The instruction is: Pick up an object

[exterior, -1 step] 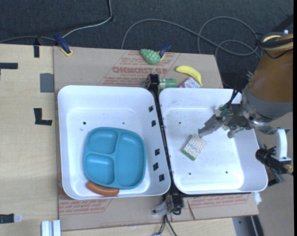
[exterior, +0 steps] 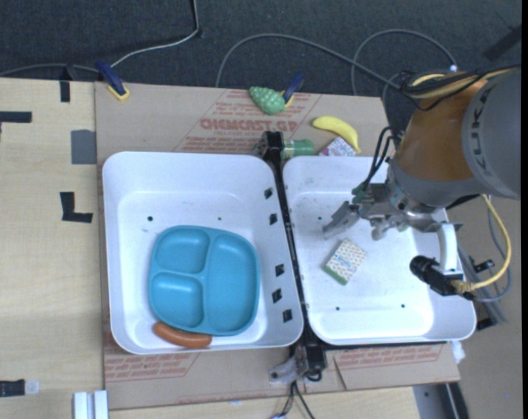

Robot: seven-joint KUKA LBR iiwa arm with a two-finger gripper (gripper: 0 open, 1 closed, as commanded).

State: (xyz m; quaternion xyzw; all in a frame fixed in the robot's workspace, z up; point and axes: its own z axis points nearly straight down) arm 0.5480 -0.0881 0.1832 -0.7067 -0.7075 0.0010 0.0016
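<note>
Metal fingers of my gripper (exterior: 361,219) are spread apart, holding nothing, above the smooth right bin (exterior: 438,321). Just below lies a small, flat, patterned square packet (exterior: 346,260).

Light wood table (exterior: 37,234) w/ brown cardboard sheet (exterior: 159,129) on it; two shallow white plastic bins (exterior: 124,260) side by side on cardboard.

I read red printed lettering, "CHEMCAST GP", on the brown cardboard sheet (exterior: 220,129) beneath the bins, near its far edge. Partial dark letters resembling "KUK" stand on the arm's grey housing (exterior: 508,138); I find nothing else legible.
</note>
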